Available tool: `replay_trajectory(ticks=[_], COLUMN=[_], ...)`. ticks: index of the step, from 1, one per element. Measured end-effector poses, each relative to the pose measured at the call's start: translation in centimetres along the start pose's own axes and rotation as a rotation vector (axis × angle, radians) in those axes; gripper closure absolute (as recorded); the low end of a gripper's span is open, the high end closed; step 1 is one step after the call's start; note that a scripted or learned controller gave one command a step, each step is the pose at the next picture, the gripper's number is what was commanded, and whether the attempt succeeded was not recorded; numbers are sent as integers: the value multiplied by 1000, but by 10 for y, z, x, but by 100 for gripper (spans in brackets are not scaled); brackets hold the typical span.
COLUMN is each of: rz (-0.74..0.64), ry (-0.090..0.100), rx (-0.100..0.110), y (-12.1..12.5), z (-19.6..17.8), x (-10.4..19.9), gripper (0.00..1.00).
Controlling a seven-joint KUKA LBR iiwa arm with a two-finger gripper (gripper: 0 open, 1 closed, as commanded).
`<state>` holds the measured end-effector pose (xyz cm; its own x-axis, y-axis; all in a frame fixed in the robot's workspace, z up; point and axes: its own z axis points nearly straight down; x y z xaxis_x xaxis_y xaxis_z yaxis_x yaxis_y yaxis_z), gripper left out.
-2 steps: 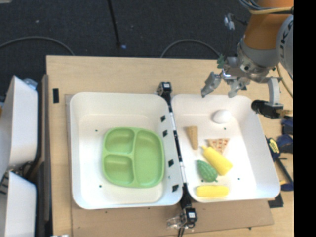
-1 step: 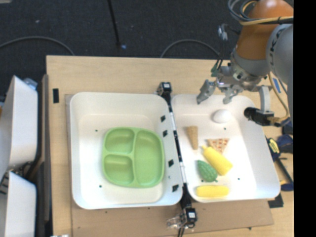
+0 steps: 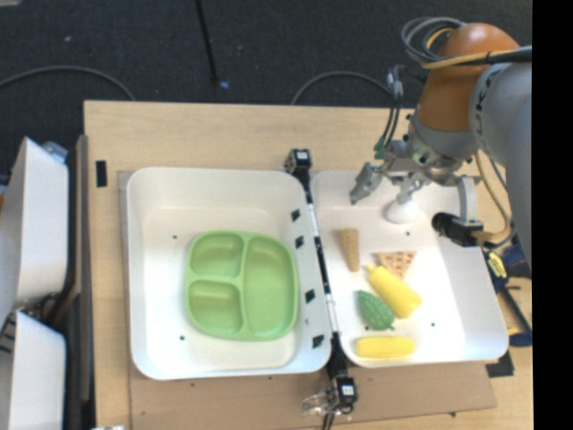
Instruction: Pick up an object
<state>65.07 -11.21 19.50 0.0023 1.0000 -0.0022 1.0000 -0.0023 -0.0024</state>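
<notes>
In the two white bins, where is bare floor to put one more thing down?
Left bin: a wide bare band along the far wall and left wall, around the green divided plastic tray. Right bin: bare near its right wall. Crowded: its left side, from the tan cone to the yellow corn cob.

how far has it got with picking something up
Done: nothing lifted; the cone, pizza slice, yellow pieces and green piece all lie in the right bin. In hand: the gripper hovers near that bin's far edge, holding nothing. Left: descend, grasp, lift.
</notes>
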Motion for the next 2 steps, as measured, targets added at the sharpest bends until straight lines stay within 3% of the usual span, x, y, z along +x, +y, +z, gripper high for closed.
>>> replay_trajectory(ticks=[1, 2], rz=[1, 2], ry=[0, 0], rx=[-1, -7], y=[4, 6], z=[43, 29], x=[0, -1], gripper=[0, 100])
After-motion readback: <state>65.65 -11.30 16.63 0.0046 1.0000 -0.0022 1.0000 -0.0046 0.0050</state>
